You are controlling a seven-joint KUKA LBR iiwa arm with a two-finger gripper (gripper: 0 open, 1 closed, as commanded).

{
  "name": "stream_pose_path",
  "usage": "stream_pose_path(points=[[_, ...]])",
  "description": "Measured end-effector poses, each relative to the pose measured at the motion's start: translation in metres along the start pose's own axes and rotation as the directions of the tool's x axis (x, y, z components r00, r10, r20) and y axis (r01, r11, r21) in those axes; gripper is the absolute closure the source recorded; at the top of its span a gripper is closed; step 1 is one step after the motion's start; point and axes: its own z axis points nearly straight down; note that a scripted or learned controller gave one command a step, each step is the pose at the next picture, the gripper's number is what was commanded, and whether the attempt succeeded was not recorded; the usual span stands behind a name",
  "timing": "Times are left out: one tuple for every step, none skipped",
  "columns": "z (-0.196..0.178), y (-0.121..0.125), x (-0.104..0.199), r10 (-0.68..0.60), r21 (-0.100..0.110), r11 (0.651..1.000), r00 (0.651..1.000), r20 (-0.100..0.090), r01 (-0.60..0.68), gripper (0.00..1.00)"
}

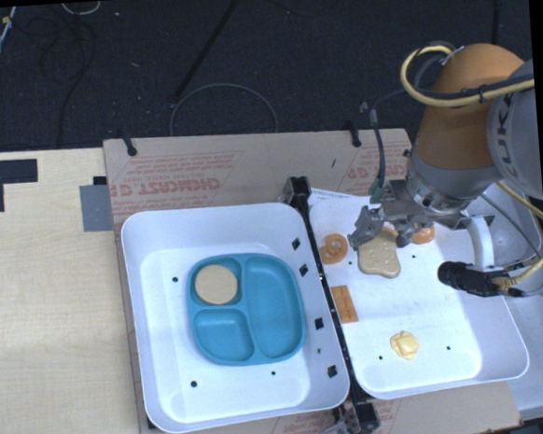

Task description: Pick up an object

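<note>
My gripper (385, 230) hangs over the back of the right bin (452, 366), its two fingers spread apart and open. Just in front of and below it lies a flat tan piece (380, 261), looking like a slice of bread, with nothing gripping it. An orange ring (334, 248) sits to the left of the gripper near the bin's left wall. A small orange item (425, 235) peeks out to the gripper's right, partly hidden. A brown rectangular block (344, 304) and a yellow lump (404, 344) lie nearer the front.
The left bin (163, 379) holds a blue divided plate (261, 315) with a round tan cookie (215, 284) in its back left compartment. A black divider (319, 282) runs between the bins. Cardboard lies under both bins.
</note>
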Motion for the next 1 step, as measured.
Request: stream_pose_path(points=[[0.0119,-0.0038,0.0451,0.000,0.001,1.000,1.000,0.000,0.000,1.00]])
